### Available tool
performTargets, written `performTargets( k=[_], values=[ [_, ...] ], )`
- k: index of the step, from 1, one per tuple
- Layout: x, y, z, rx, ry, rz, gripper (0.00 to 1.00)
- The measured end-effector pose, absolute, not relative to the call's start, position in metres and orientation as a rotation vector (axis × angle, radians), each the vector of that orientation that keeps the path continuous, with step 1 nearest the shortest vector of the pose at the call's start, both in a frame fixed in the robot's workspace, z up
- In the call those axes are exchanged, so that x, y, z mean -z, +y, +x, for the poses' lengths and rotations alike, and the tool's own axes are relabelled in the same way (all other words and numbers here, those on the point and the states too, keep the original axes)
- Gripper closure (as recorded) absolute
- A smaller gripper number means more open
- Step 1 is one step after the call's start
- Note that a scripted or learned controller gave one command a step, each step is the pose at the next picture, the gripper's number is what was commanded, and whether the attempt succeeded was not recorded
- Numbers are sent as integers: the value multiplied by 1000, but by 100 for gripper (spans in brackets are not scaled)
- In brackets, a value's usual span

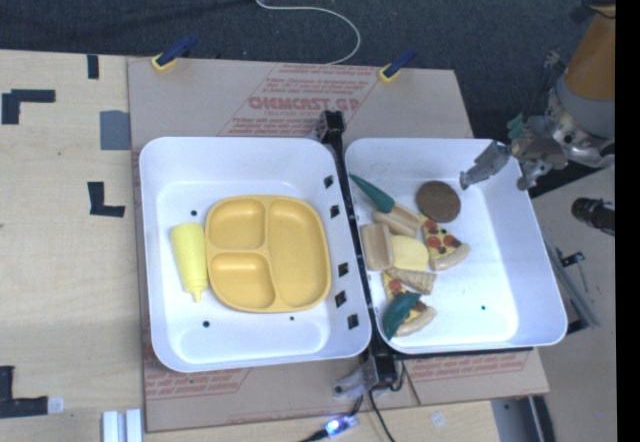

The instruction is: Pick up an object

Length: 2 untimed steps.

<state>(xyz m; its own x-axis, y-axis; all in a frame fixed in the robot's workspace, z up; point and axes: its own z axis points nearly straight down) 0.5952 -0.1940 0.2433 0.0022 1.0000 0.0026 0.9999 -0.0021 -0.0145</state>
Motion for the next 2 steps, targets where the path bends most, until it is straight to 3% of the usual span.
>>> performTargets(
  k=[1,2],
  values=[
    [-251,-194,598,-2,-2222,-2219,0],
    [-201,-198,589,-7,-2219,-2217,0]
  ],
)
